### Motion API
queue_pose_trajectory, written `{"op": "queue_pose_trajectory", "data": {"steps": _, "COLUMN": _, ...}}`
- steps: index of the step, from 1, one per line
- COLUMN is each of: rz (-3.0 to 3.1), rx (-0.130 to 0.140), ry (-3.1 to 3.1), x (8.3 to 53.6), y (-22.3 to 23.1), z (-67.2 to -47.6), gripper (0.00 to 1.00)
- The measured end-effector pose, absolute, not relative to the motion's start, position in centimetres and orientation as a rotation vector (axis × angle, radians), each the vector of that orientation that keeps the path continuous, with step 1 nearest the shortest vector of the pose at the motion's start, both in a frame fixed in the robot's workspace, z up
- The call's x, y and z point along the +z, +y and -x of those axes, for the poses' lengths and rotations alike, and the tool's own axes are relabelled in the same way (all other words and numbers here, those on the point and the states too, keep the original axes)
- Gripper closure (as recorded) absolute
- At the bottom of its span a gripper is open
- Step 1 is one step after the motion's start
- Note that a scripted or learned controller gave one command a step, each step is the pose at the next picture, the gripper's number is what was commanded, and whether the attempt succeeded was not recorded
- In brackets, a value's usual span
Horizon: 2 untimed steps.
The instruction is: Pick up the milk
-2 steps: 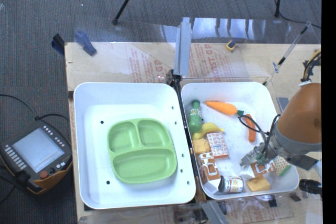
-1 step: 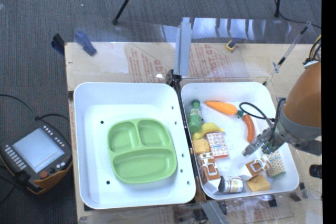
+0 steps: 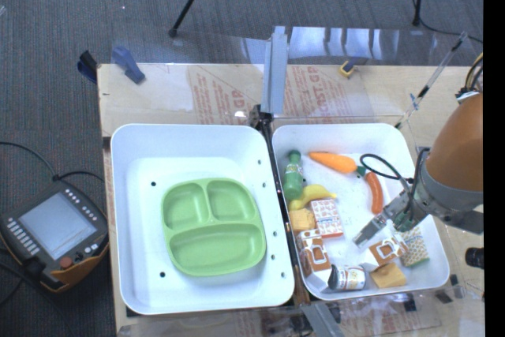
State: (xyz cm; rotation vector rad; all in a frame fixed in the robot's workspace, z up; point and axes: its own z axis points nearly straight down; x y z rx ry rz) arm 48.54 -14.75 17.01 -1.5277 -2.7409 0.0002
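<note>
Grey metal, the claw (image 3: 371,232) hangs low over the right bin (image 3: 394,136), reaching in from three o'clock with the orange-banded arm (image 3: 461,158) behind it. Whether its fingers are spread or pressed together cannot be told from this slant; nothing shows between them.

Just at its four o'clock lies a small brown-and-white carton (image 3: 386,250), with a speckled packet (image 3: 413,247) beside that and a tan wedge (image 3: 388,275) below. At the claw's twelve o'clock is a red sausage (image 3: 374,192), and beyond it, toward eleven, an orange carrot (image 3: 334,162).

The milk (image 3: 326,219), a white carton with red print, lies toward the claw's nine o'clock, well apart from it, near the bin's middle. Around it sit a yellow banana (image 3: 317,192), a green bottle (image 3: 293,175), a yellow block (image 3: 301,219) and another brown carton (image 3: 315,252); a small can (image 3: 348,278) lies at the bin's six o'clock edge.

The left bin (image 3: 142,146) holds a green divided plate (image 3: 213,226). Both bins rest on the surface (image 3: 158,95).
</note>
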Motion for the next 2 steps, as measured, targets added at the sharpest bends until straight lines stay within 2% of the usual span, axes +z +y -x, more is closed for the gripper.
{"op": "queue_pose_trajectory", "data": {"steps": 1, "rz": 1.398, "rx": -0.003, "ry": -2.809, "x": 8.5, "y": -19.0, "z": -47.6, "gripper": 0.0}}
{"op": "queue_pose_trajectory", "data": {"steps": 2, "rz": 1.377, "rx": -0.029, "ry": -2.788, "x": 9.1, "y": -17.7, "z": -47.6, "gripper": 1.0}}
